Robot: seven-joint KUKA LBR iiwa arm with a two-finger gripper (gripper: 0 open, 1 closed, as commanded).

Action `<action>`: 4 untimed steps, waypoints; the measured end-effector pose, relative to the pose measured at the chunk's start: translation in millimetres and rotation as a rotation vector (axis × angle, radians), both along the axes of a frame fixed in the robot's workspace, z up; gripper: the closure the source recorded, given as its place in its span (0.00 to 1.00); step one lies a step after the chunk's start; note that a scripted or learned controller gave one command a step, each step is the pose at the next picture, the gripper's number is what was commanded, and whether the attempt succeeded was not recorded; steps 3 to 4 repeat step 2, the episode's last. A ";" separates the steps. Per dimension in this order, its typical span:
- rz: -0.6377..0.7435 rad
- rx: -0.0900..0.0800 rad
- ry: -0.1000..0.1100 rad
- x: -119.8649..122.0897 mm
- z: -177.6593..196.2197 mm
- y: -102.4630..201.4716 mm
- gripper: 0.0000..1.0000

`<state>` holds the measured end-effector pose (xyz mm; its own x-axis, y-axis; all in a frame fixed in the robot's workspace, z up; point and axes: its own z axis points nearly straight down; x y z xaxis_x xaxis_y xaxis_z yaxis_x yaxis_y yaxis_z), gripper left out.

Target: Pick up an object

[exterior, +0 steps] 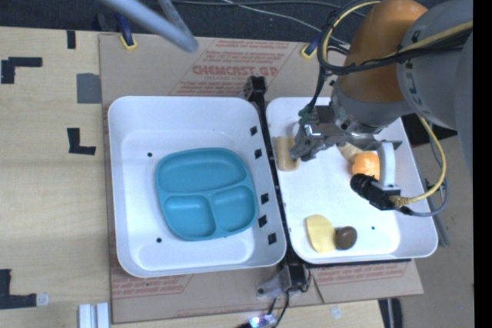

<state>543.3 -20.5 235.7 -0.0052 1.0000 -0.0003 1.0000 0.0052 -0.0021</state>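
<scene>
Yellow lump (317, 232) up front, gripper (306, 140) over by the dividing wall

Yellow lump first, sitting close to the front edge of the right bin (419, 246): soft corners, matte skin, looks like foam or plastic play food. Touching its right side, a brown ball (346, 237), small, dark, slightly glossy, and I'd expect it to roll at the lightest nudge.

Across in the left bin (117, 127) lies a blue tray (206, 192), three compartments, smooth moulded plastic with a low rim, flat on the floor near the middle. Too broad and flat for an easy pinch, I'd say.

Further into the right bin now: an orange piece (366, 163), rounded and shiny, sits towards the right wall. A tan piece (285, 154), pale and dull, stands against or just beside the left wall.

And the gripper hovers right by that tan piece, on the left side of the right bin, towards its far edge. Wide or narrow, I cannot tell from this angle, and nothing shows as held.

My reading is that the tan piece is the target and the step in hand is the final approach. The wall leaves little room on that side, so the grip wants to line up along the wall, not across it. Drop straight, close only once low enough, then lift vertically so the piece does not scrape or tip.

Beyond it all, the orange band (384, 31) of the grey arm hangs over the bin's far right corner
</scene>
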 end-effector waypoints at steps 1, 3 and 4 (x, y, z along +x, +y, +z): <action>0.001 0.001 -0.002 28.2 6.4 46.4 1.00; 0.000 0.000 -0.001 55.9 -9.7 97.6 1.00; 0.000 0.000 -0.001 55.9 -9.7 97.6 1.00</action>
